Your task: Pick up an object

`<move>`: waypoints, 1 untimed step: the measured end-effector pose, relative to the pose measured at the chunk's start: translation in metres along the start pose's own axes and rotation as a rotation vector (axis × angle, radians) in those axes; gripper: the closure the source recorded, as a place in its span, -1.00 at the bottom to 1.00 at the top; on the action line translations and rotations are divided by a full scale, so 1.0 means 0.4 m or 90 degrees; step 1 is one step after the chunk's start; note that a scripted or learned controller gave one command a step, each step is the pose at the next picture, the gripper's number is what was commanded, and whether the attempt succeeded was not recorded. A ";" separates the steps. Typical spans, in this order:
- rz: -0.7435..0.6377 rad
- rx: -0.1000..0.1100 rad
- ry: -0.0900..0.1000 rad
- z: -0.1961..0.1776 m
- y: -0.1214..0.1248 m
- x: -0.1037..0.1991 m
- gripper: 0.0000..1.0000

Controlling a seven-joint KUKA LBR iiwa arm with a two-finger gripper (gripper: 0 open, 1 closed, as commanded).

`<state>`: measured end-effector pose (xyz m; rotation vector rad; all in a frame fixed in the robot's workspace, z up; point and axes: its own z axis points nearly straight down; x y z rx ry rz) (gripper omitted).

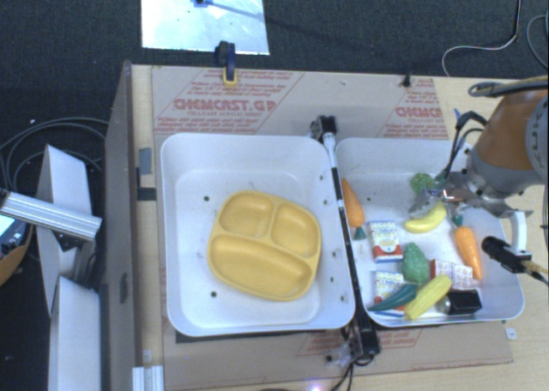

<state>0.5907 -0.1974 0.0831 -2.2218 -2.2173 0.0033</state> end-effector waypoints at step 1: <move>-0.002 -0.005 -0.001 -0.031 0.010 0.003 1.00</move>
